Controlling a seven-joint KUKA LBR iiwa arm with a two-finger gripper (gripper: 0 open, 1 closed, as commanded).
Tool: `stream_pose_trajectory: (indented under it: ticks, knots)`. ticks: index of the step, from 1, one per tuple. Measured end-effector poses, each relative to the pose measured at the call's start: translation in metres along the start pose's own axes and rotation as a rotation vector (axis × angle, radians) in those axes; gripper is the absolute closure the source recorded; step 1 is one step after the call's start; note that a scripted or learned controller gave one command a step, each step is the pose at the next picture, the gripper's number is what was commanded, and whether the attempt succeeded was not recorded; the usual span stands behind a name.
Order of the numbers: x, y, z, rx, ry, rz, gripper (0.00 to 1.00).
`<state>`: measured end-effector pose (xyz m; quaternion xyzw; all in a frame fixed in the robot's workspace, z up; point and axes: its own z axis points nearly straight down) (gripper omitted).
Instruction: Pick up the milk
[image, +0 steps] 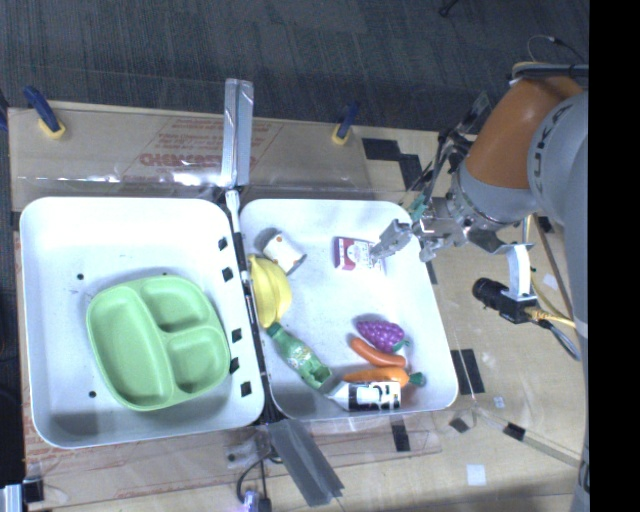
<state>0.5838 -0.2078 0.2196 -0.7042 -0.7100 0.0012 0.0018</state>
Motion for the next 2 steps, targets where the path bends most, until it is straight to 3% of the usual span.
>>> stream_pose_trajectory:
  ticks: [1, 2]
  knots:
    - [0.090, 0.019, 0.081, 0.001, 0.000, -0.134, 0.00]
    - [0.133, 0.053, -0.008, -0.003, -0.001, 0.090, 0.00]
